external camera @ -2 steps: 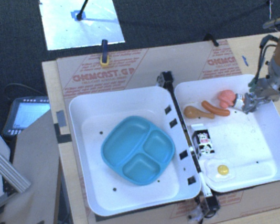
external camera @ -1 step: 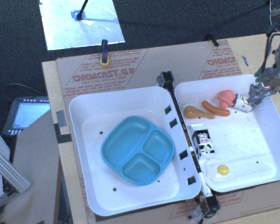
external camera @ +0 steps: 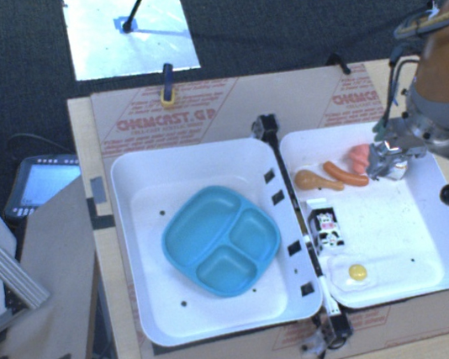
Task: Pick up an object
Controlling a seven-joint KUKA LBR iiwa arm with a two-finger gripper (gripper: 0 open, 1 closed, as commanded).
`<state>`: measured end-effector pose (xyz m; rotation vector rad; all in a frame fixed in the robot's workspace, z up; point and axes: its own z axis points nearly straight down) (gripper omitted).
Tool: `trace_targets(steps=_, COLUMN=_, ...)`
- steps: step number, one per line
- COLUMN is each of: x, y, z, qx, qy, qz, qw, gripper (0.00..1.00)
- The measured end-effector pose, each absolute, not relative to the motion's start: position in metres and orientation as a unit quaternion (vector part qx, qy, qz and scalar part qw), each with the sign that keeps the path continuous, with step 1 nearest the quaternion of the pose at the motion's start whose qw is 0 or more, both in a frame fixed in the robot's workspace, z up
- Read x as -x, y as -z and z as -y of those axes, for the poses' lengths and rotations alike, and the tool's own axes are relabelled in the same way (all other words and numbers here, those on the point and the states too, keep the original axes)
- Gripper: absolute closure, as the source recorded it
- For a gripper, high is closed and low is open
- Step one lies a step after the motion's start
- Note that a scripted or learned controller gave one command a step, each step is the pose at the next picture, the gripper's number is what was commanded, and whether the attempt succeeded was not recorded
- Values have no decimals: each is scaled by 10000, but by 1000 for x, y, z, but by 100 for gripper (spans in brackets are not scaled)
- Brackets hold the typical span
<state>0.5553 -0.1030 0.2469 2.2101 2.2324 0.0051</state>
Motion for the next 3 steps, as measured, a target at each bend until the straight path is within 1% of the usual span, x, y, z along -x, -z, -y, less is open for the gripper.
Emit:
trace_targets(steps=1, x=-559, y=-253, z=48, qx=-7033, qy=-18, qz=-7109, qw=2, gripper=100)
trace_targets(steps=2, x=-551, y=-253, z=-11, qx=-7032, qy=-15, qz=-7109, qw=-5, gripper=100)
trace_targets(steps=3, x=-550, y=-238, z=-72, qx=-7033, qy=-8, qz=-7109, qw=-10, gripper=100)
